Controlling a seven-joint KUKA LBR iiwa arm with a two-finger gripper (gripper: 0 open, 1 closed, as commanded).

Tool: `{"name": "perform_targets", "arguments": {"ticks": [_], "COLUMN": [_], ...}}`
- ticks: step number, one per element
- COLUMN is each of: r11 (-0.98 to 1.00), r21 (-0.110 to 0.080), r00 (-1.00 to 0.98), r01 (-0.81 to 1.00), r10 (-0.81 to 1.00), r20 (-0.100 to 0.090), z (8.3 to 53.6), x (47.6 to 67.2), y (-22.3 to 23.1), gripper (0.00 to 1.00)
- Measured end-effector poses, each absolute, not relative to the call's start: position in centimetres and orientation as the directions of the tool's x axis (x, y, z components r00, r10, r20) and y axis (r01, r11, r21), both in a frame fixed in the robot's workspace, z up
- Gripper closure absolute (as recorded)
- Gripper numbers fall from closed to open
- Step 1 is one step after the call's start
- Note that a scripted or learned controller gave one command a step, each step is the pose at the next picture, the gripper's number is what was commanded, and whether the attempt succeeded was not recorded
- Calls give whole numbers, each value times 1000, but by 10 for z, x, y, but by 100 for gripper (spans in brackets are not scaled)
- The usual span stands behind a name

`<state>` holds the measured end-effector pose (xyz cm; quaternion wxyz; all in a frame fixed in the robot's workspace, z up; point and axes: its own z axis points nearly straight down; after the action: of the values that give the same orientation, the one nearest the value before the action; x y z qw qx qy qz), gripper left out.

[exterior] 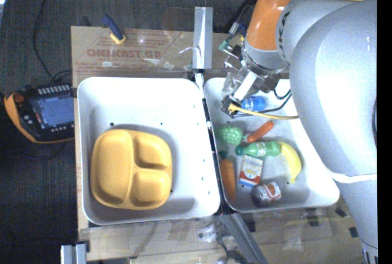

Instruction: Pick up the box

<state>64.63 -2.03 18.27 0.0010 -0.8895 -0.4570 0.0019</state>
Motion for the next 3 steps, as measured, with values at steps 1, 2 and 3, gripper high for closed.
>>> {"name": "perform_targets", "arguments": {"ticks": [1,2,3], "r11": [-683,-774,-723], "r21": [-5,24,48], "r00": [683,774,723], "r01": [731,633,689], "r10": [731,633,690], "r20": [-4,15,12], "z": [182,92,92], "x": [590,532,529], "y": [73,146,151], "gripper": [100,100,100]}}
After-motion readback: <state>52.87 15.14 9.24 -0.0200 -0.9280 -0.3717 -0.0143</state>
